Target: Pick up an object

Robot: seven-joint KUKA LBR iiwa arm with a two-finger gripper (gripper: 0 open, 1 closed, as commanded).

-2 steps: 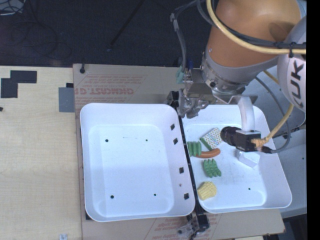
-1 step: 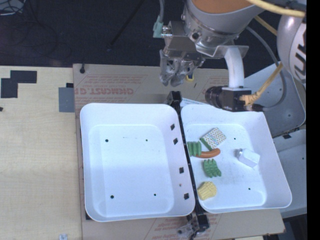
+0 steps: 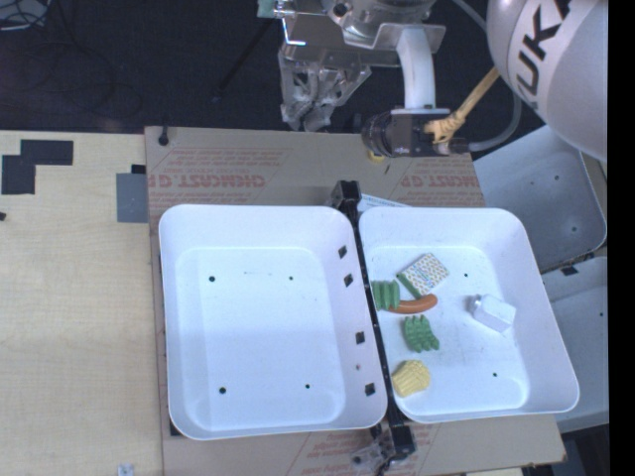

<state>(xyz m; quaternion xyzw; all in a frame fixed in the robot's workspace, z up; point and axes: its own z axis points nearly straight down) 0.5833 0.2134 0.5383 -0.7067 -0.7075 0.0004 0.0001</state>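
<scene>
Gripper [image 3: 316,107] hangs high above the bench behind the two bins, and I see nothing between its fingers, though whether they are parted or together I cannot tell against the dark. Below it, in the right bin [image 3: 531,296], I see a green piece [image 3: 385,295], an orange sausage [image 3: 412,305], a checkered block [image 3: 424,272], another green piece [image 3: 420,334], a yellow corn [image 3: 411,377] and a white block [image 3: 491,311]. Left bin [image 3: 184,315] sits beside it.

**Everything sits in the right bin**

Taking the divider [image 3: 359,296] between the bins as landmark: the left bin [image 3: 189,266] lies to its left, the right bin [image 3: 526,266] to its right. Just right of the divider lie a bean pod [image 3: 384,295], a sausage [image 3: 412,305], a sponge [image 3: 423,272], a second pod [image 3: 420,334] and a corn piece [image 3: 411,377]. A small block [image 3: 491,311] lies farther right.
</scene>
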